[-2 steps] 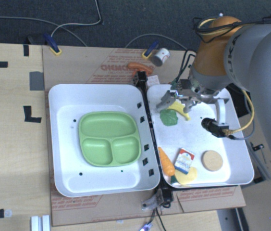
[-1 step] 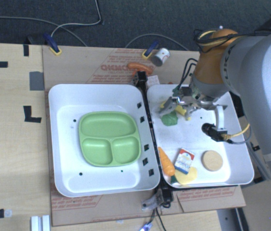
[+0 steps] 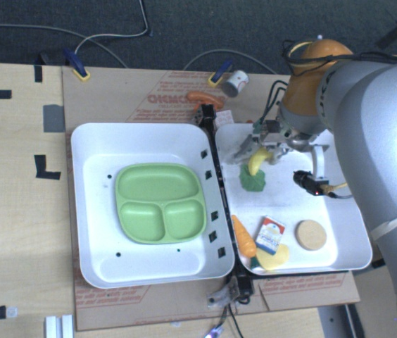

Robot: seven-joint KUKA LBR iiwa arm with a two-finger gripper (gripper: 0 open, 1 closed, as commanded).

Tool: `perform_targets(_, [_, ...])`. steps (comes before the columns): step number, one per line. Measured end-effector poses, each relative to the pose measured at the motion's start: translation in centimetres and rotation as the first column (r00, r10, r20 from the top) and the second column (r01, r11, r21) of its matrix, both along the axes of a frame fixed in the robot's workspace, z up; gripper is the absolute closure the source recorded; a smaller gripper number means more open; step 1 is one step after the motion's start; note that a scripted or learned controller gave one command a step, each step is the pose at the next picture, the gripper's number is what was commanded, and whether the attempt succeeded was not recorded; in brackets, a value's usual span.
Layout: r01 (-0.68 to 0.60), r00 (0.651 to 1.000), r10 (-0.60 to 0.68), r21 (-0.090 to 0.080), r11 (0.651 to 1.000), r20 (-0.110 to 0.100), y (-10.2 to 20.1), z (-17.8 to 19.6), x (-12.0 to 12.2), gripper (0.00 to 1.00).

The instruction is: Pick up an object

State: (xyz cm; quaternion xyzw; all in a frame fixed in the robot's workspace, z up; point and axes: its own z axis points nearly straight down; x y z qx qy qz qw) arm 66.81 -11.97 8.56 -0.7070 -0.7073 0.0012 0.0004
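The left bin [image 3: 89, 189] held a green tray [image 3: 160, 202] with three compartments. In the right bin [image 3: 346, 220] lay a carrot [image 3: 242, 235], a small box [image 3: 269, 235], a tan disc [image 3: 312, 234] — and, farther back, a yellow banana [image 3: 257, 163] touching a green broccoli [image 3: 253, 180]. The tool [image 3: 263, 148] sat low over the banana; whether its fingers were apart or together I cannot tell.

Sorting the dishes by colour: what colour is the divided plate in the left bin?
Light green, seen in the camera view: the divided plate.
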Motion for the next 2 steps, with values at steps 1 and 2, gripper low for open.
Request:
perform_targets(1, [0.0, 1.0, 0.0, -0.002, 1.0, 0.005, 0.29, 0.03, -0.57, 0.0])
perform_targets(2, [0.001, 1.0, -0.001, 0.0, 1.0, -0.006, 0.29, 0.85, -0.79, 1.0])
